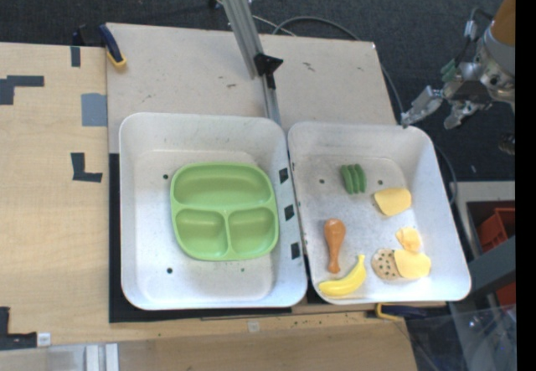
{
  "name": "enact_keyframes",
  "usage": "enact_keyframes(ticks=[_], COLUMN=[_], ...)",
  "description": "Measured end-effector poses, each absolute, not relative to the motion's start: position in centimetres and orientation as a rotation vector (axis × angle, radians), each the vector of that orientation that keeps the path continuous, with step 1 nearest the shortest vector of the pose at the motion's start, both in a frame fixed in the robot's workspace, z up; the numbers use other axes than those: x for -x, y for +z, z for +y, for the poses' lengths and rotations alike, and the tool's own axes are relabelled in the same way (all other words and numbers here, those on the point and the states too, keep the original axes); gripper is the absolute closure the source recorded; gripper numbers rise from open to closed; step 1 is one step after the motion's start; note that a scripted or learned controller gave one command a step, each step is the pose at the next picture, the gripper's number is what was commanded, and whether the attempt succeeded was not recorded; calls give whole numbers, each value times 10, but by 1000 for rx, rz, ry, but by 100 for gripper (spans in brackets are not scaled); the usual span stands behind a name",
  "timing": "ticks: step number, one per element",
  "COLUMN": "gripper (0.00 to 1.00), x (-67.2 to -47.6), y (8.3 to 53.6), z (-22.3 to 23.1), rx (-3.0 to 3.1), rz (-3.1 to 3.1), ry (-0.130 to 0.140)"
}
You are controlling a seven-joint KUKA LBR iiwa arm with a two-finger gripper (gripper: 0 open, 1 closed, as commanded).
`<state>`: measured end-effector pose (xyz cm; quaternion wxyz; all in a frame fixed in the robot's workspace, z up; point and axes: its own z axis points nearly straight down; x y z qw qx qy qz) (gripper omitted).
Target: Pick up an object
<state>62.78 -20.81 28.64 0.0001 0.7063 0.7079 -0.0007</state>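
My gripper (435, 110) hangs open and empty beyond the right bin's (435, 162) far right corner, so all 6 toys remain unpicked.

The gripper (437, 110) hangs at the right, fingers spread, holding nothing.

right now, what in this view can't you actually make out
- Gripper, camera view: small and blurred beyond the right bin's far corner.
- Arm, camera view: cut off by the right edge above the wrist.
- Yellow pieces by the cookie: too small to identify; they overlap.
- Green ridged item: too small to name.
- Green divided plate: hides the left bin's floor beneath.
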Motion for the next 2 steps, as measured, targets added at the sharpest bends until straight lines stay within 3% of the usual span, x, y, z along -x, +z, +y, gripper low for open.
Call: enact_keyframes(ticks=[1,2], gripper=[0,0], x=[-628,-622], y=[286,242], z=[-208,-208], rx=[-2219,-2222], rz=[2224,2225], ry=[-3,-6])
